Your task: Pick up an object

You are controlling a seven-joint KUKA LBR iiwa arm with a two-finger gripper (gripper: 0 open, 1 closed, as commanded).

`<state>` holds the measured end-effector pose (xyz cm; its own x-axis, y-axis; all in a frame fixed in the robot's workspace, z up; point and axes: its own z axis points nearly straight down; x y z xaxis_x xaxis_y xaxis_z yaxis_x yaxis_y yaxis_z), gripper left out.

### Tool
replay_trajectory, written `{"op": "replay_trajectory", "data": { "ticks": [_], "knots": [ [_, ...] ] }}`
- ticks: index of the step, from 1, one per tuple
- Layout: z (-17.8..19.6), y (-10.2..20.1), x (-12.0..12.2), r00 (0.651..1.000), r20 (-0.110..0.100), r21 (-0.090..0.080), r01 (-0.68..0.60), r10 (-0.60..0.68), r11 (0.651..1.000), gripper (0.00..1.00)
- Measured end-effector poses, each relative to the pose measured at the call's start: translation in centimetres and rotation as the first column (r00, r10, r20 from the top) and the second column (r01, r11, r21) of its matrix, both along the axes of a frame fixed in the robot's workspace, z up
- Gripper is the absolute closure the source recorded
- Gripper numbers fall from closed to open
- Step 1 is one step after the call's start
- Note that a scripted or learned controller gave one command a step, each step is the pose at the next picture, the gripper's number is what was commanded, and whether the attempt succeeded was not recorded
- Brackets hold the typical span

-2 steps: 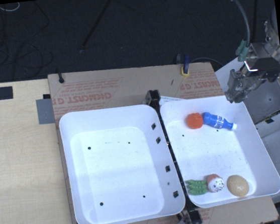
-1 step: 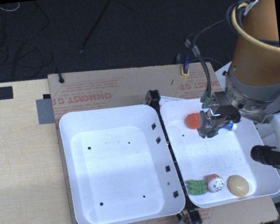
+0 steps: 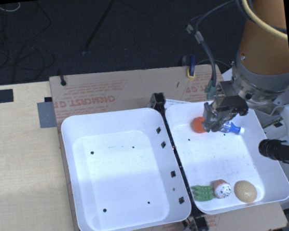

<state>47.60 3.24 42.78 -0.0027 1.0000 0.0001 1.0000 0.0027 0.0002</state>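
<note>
An orange ball point(image 3: 197, 125) sits in the upper part of the right bin point(image 3: 269, 196), near the divider side, partly hidden on its right by the gripper point(image 3: 214, 125); what shows of it is round, so no long axis or heading can be told. Just beside the gripper on the other side lies a small blue object point(image 3: 233, 127), its long axis running roughly left to right with a slight downward tilt toward the right; its exact shape is too small to make out. The gripper hangs low over the bin between these two things, and whether its jaws are apart or together cannot be told from this slanted overhead view; nothing is visibly held. Above it rises the grey arm point(image 3: 263, 79) with its orange band point(image 3: 266, 24), reaching in from the right, with cables looping past the wrist. Well apart from the gripper, along the bin's lower edge, three things lie in a row: a green toy point(image 3: 202, 192) with its long axis left to right, touching or just beside a white-and-red speckled toy point(image 3: 222, 188), and then a tan egg-like object point(image 3: 245, 191) near the lower right corner. The left bin point(image 3: 75, 147) sits alongside, joined to the right bin at a dark clipped seam, both resting on a cardboard sheet point(image 3: 110, 93) over the wooden bench point(image 3: 21, 174).
</note>
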Motion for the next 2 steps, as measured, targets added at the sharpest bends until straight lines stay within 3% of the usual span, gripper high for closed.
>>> {"op": "replay_trajectory", "data": {
  "ticks": [1, 2],
  "knots": [
    [5.8, 4.8, 0.0, 1.000, 0.003, 0.001, -0.003, 0.003, 1.000, 1.00],
    [-6.2, 8.4, -0.1, 1.000, -0.016, -0.004, -0.001, 0.001, 1.000, 1.00]
  ]
}}
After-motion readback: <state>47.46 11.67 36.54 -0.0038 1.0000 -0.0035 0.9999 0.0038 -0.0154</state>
